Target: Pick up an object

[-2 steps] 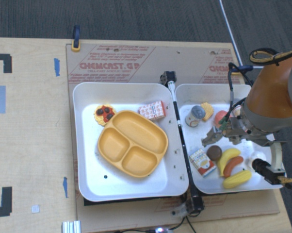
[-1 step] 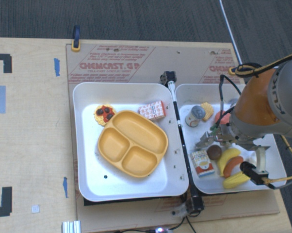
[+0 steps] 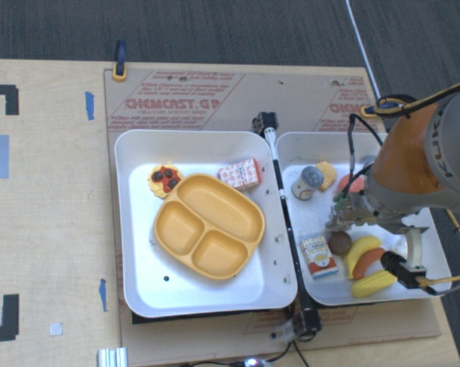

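Leftward, yellow tray [image 3: 208,226] in bin [image 3: 131,228]

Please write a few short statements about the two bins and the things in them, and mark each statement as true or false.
1. The yellow divided plate lies in the left bin. True.
2. The small tart with berries sits inside one compartment of the plate. False: it lies on the bin floor, beside the plate's upper left edge.
3. The banana is in the right bin. True.
4. The arm hangs over the left bin. False: it is over the right bin, and its gripper is just above a brown round thing.
5. The small carton with a picture lies in the right bin, near its left wall. True.
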